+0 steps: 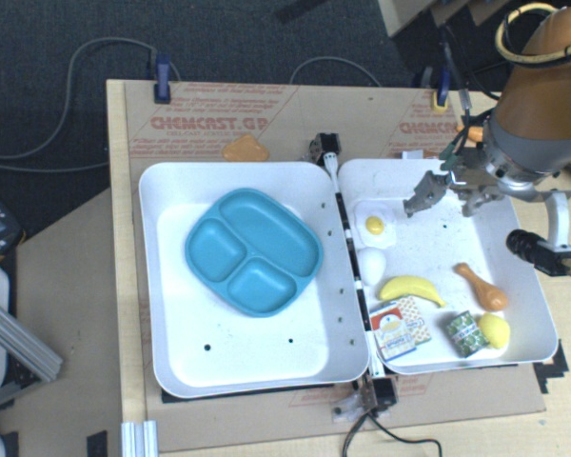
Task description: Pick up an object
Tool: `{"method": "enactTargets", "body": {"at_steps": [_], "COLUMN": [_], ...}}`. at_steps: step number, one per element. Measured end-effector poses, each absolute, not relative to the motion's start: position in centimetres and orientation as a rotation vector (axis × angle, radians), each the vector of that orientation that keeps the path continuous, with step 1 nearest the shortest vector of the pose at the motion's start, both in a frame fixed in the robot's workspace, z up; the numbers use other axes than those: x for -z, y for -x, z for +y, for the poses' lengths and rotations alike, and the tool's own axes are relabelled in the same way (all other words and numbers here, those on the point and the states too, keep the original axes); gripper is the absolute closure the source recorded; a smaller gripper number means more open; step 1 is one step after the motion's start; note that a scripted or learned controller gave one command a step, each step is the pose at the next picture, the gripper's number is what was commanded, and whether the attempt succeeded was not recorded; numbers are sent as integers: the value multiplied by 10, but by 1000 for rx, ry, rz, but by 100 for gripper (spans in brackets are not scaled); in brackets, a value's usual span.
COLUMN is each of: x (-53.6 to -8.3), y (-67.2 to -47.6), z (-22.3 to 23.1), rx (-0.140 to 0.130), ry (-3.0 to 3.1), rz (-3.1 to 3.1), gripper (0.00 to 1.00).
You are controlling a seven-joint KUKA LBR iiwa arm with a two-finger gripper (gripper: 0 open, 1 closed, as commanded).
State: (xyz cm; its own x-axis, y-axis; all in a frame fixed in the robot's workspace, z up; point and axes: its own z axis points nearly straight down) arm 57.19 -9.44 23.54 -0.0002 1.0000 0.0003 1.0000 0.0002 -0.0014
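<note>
My gripper hangs over the back of the right bin, its two fingers spread apart with nothing between them, so it is open. Just to its front left lies a toy fried egg, with a white egg in front of that. Further forward lie a yellow banana, a brown drumstick, a printed carton, a green packet and a lemon. The gripper touches none of them.
The left bin holds a blue divided plate. A small orange piece lies on the bench behind that bin. A black clip sits at the back where the bins meet. A black part of the arm overhangs the right bin's right edge.
</note>
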Motion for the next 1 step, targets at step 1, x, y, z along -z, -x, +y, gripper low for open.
{"method": "enactTargets", "body": {"at_steps": [1], "x": [-77], "y": [-564], "z": [-96], "rx": [-6], "ry": [2219], "rz": [-2216], "gripper": [0]}}
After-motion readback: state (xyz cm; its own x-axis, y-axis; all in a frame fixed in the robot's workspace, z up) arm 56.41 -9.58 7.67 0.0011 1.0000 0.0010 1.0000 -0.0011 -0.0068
